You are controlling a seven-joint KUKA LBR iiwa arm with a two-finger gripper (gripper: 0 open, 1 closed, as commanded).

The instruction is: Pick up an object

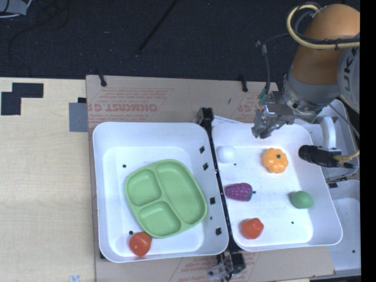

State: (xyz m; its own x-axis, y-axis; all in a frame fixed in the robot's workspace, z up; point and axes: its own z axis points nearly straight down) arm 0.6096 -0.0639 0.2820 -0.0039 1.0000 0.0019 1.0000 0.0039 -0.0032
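Observation:
The right bin point(320, 228) holds an orange pumpkin-like toy point(275, 160), a purple grape bunch point(238, 191), a green round toy point(301, 200), a red tomato-like toy point(252, 228) and a small white ball point(226, 154). My gripper point(264, 128) hangs over the far edge of the right bin, above and left of the orange toy. Nothing shows between its fingertips. The left bin holds a green divided plate point(165, 197) and a red round toy point(140, 243) at its near edge.
The two white bins sit side by side on a cardboard sheet point(147, 101), joined by a black divider strip point(212, 181). A black cylindrical part point(314, 154) sticks in at the right bin's far right side. The arm's orange and grey body fills the upper right.

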